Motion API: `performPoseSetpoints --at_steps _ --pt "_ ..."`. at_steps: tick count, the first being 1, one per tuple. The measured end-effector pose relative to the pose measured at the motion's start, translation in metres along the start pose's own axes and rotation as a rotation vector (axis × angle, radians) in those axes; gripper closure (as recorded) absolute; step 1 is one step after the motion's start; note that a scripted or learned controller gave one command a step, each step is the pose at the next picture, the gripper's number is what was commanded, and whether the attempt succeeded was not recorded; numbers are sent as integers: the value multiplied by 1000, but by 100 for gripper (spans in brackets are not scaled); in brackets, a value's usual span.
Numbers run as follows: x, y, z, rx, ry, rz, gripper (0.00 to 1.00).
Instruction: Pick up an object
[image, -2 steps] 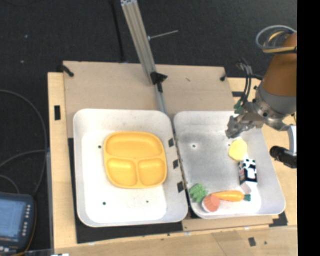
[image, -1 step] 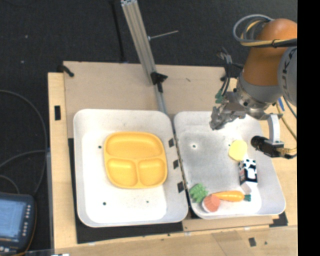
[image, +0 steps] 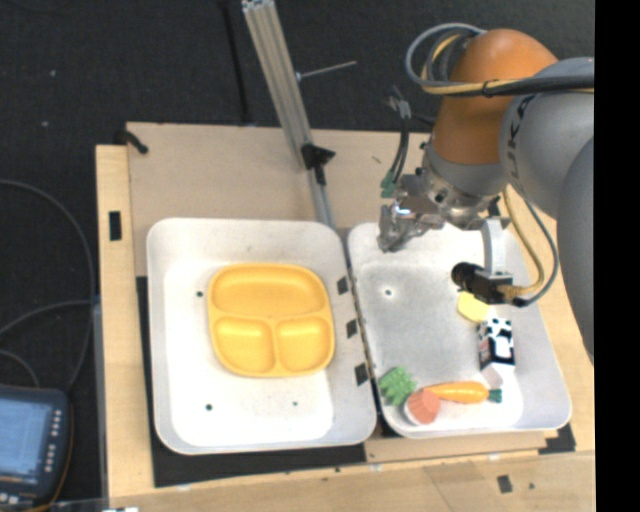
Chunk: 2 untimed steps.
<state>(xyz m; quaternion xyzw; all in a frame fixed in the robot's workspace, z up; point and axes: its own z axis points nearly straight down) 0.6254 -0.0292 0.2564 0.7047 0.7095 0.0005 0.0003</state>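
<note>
My gripper (image: 397, 232) hangs over the far left corner of the right bin (image: 420, 310), below the orange wrist band. Nothing shows between its fingers. Along the bin's near edge lie a green toy (image: 396, 384), a pink-red piece (image: 423, 407) and an orange carrot (image: 462, 393). By the right wall sit a yellow piece (image: 473, 305) and a black-and-white block (image: 497, 341). All of these lie well toward the near and right sides, apart from the gripper.
The left bin (image: 180, 330) holds a yellow three-compartment plate (image: 270, 318). A slanted aluminium post (image: 290, 110) rises behind the bins. A black part with cables (image: 480, 278) hangs over the right bin's right side.
</note>
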Motion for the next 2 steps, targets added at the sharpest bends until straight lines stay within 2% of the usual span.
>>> performPoseSetpoints --at_steps 2 --pt "96 38 24 -1 0 1 100"
